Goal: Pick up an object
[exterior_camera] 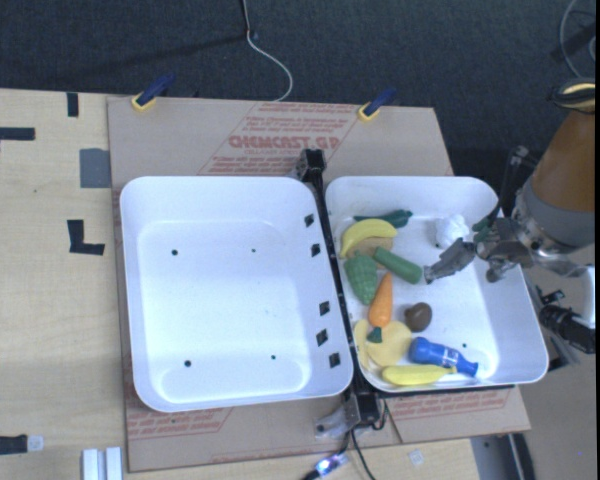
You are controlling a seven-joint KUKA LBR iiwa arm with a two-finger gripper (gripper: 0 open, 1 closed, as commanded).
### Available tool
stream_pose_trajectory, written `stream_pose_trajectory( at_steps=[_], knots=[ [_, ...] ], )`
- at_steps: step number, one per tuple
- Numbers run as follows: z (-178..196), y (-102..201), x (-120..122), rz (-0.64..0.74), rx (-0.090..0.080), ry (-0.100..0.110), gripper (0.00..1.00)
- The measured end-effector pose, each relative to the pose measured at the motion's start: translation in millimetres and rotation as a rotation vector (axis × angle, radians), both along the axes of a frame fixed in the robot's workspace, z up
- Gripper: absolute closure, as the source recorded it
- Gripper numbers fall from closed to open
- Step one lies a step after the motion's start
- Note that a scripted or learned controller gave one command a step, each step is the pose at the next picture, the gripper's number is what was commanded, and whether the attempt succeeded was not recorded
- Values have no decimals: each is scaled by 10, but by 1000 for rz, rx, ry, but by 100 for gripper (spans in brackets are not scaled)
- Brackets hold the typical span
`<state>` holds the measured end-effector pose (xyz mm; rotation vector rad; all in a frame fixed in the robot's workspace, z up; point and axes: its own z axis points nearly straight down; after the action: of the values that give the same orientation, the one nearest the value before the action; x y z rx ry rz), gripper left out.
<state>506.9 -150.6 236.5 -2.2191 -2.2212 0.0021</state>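
A yellow banana (412,375) lies at the near rim of the right bin (510,343), touching a blue bottle (442,356). Behind them sit a brown lump (417,316), an orange carrot (381,300), a leafy green piece (361,277), a green cucumber (397,264) and a second yellow fruit (367,235). A small white object (450,230), perhaps crumpled, rests near the far right corner. The gripper (446,265) hovers low over the bin's middle beside the cucumber; whether its jaws are spread or pressed together cannot be told. The left bin (140,268) sits alongside.
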Motion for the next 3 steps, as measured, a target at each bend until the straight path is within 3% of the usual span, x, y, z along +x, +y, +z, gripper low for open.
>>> stream_pose_trajectory(
  at_steps=[1, 2, 3],
  knots=[
    [-1605, 439, 306, 4, 1, 4, 0],
    [-1423, 411, 312, 1, 0, 0, 100],
    [-463, 877, 1165, 8, -1, -14, 100]
  ],
)
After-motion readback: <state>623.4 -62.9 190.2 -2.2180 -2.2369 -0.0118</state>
